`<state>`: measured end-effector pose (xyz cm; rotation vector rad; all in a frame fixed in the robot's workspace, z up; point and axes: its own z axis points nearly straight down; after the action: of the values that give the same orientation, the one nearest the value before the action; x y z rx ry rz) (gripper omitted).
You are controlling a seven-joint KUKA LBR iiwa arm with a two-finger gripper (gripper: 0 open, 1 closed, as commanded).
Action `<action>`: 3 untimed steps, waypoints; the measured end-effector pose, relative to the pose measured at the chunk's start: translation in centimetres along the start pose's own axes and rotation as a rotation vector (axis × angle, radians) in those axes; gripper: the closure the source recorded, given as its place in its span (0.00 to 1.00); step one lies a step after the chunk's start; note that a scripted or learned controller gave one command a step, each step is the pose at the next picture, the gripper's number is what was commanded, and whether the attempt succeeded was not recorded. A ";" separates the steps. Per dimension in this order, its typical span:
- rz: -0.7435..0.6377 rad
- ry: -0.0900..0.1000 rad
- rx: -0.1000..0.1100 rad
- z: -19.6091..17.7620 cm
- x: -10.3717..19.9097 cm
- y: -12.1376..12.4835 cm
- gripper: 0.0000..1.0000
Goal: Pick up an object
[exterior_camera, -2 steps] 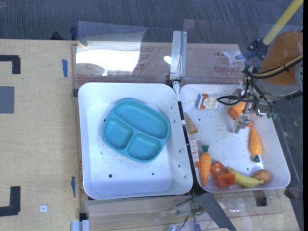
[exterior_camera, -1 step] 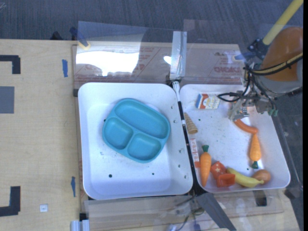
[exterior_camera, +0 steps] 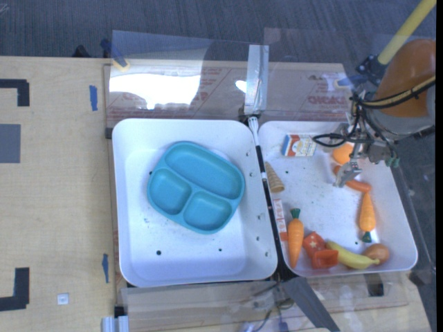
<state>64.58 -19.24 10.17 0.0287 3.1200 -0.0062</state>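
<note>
Reaching in from your right, the arm [exterior_camera: 408, 81] hangs its claw [exterior_camera: 348, 175] low over the upper right part of the right bin [exterior_camera: 405, 216]; you cannot tell how the claw stands.

Right bin, contents:
- orange round fruit [exterior_camera: 341, 153], just beside the claw, partly behind it.
- small red-and-white carton [exterior_camera: 297, 145], near the top left corner.
- cone-shaped item [exterior_camera: 274, 177], against the left wall.
- carrot [exterior_camera: 295, 234] with green top, lower left.
- second carrot [exterior_camera: 367, 213], along the right side, below the claw.
- red pieces [exterior_camera: 318, 250], banana [exterior_camera: 353, 256] and a brownish round item [exterior_camera: 377, 252], clustered along the bottom edge.

Left bin [exterior_camera: 131, 206], contents:
- blue divided plate [exterior_camera: 196, 185], near the middle.

Both bins sit side by side on the worktop [exterior_camera: 52, 185].
</note>
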 end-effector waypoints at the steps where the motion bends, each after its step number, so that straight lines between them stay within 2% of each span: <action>1: 0.155 0.013 0.000 1.2 7.9 -3.4 0.00; 2: 0.297 0.012 0.000 1.0 13.2 -3.3 0.00; 3: 0.333 0.009 0.001 1.0 12.1 -0.9 0.00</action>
<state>52.44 -19.89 8.87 0.5465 3.0810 -0.0025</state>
